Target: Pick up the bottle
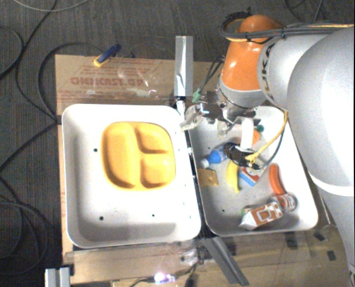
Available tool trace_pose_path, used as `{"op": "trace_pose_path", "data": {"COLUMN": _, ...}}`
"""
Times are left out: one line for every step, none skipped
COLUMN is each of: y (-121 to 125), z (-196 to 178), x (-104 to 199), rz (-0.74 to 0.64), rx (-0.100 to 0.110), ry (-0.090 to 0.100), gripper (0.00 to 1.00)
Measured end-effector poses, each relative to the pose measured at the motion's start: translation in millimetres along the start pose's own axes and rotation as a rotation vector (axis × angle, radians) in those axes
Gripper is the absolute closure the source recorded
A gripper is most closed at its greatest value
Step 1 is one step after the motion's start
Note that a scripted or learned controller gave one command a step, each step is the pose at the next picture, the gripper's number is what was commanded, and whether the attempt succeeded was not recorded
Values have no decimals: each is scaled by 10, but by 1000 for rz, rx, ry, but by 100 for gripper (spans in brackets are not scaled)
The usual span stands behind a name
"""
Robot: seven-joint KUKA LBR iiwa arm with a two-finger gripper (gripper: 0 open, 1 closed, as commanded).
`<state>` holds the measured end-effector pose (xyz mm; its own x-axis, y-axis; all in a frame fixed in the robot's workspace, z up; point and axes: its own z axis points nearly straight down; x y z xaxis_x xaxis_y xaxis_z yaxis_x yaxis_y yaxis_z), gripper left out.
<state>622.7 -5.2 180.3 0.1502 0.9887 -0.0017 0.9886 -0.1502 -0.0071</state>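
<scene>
A small blue and white bottle (215, 158) lies in the right bin (220, 211), near its left wall. My gripper (194, 116) hangs at the top left corner of that bin, over the divide between the two bins. It is up and to the left of the bottle, apart from it. Nothing shows in its grasp.
Beside the bottle in the right bin lie a yellow banana (232, 177), a small brown piece (209, 178), an orange tube (276, 180), a white and red carton (263, 214) and a small colourful pack (248, 176). The left bin (81, 208) holds a yellow divided tray (139, 154).
</scene>
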Motion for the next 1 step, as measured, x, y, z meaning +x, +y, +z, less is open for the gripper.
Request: {"op": "trace_pose_path", "data": {"y": -433, "z": 1, "x": -614, "rz": 15, "rx": -1, "ry": 0, "gripper": 0}}
